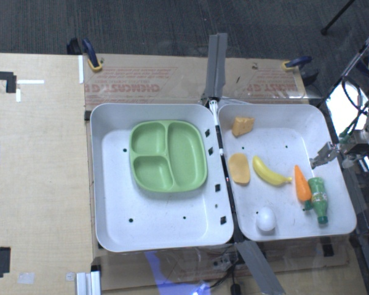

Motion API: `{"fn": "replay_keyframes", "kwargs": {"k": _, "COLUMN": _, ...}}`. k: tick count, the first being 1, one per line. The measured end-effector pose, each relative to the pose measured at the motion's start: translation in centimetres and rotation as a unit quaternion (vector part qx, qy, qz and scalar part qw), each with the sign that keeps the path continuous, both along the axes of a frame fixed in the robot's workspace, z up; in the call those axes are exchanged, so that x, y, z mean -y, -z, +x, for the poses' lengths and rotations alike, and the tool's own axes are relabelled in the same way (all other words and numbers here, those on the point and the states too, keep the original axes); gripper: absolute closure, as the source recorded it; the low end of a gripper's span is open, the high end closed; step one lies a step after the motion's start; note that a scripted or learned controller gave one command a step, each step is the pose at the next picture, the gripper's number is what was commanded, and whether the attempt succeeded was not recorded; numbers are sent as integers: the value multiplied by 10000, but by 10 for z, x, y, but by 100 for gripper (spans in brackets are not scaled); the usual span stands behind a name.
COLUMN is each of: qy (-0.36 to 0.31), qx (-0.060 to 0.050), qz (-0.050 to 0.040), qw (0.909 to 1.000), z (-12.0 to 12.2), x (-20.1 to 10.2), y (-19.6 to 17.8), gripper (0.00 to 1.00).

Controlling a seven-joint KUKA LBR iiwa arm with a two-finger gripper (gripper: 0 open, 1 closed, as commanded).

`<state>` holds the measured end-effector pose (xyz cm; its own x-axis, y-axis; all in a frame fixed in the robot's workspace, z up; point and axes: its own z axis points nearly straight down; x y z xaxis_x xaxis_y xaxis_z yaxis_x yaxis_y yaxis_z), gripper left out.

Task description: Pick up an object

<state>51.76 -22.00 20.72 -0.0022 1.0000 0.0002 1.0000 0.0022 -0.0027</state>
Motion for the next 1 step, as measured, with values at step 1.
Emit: {"fn": "replay_keyframes", "kwargs": {"k": 1, "qy": -24, "qx": 14, "qz": 56, "qw": 10000, "z": -4, "x": -7, "y": 116, "gripper": 0}}
